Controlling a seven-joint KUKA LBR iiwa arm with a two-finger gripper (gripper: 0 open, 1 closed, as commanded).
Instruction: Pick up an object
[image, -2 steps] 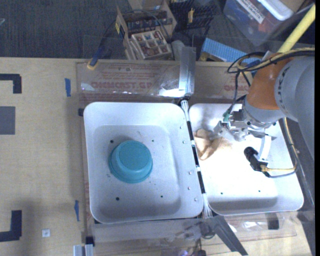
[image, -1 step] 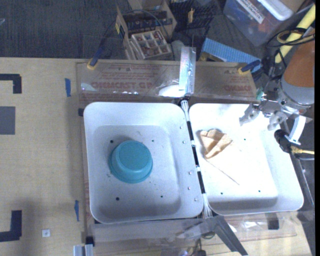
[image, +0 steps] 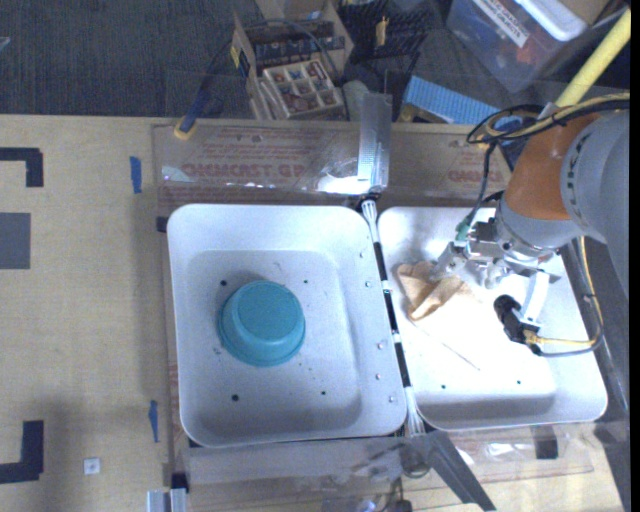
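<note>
The gripper (image: 452, 262) hangs low in the right bin (image: 560, 395), at three o'clock of a tan cloth (image: 432, 292), apparently reaching to grasp it. Its grip cannot be told. A blue bowl (image: 262, 321) sits upturned in the left bin (image: 200, 240).

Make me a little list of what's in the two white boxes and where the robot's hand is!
left bin: holds a blue bowl, upside down, near the middle
right bin: holds a tan cloth, crumpled, near its left side
arm: grey with an orange band, reaching in from the right
gripper: low over the right bin, at the cloth's upper right edge
holding something: cannot tell
</note>
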